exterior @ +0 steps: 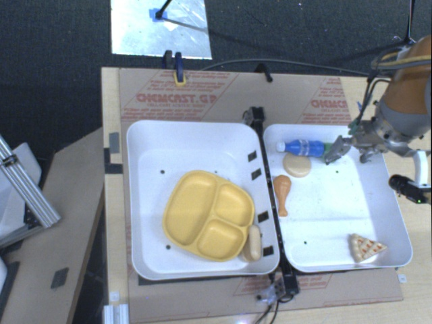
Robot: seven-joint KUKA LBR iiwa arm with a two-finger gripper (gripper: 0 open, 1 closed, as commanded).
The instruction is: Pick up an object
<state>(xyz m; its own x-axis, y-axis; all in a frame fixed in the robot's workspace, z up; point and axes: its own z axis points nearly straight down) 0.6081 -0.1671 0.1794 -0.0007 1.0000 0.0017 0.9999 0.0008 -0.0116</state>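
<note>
The right bin holds a blue bottle lying on its side at the back left. A pale round bun lies just in front of it, an orange drumstick sits by the left wall, and a pizza slice rests at the front right. My gripper hangs over the back of this bin, just right of the bottle's cap end. It is open, with only white bin floor showing between its fingers.
In the left bin sit a yellow divided plate and a small tan bread roll at the plate's front right corner. A black divider runs between the bins. Cables cross the back of the bench.
</note>
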